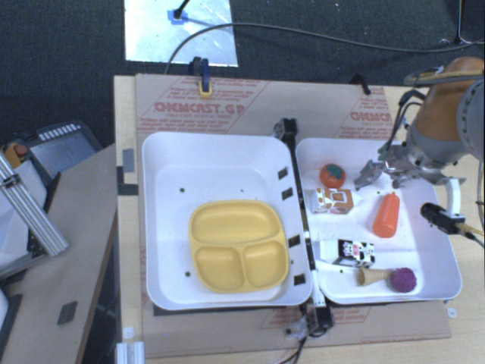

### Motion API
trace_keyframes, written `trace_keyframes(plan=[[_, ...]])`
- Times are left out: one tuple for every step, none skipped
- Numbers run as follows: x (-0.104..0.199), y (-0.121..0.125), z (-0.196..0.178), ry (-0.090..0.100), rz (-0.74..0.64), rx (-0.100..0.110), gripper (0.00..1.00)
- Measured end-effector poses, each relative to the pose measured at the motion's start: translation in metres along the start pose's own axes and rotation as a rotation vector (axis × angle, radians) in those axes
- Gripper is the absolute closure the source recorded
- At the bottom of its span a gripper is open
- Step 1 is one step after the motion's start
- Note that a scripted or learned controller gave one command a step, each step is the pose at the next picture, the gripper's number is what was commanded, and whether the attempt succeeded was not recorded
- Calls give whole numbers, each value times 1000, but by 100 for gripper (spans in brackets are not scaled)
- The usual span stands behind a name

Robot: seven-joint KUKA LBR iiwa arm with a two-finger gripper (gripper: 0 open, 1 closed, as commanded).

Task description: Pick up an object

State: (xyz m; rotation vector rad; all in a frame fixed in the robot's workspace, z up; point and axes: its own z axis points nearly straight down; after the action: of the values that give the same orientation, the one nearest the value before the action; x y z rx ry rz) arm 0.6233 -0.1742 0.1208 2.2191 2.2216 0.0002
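Camera view: gripper (369, 174) hangs with fingers apart, holding nothing, beside the tomato (332, 175).

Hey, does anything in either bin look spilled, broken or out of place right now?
Nothing stands out. The yellow tray lies flat in the left bin. In the right bin the tomato, carrot, two small cartons and ice cream cone lie apart, intact.
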Motion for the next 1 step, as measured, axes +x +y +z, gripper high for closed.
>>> trace_keyframes(plan=[[0,1,38,0,0,1,0]])
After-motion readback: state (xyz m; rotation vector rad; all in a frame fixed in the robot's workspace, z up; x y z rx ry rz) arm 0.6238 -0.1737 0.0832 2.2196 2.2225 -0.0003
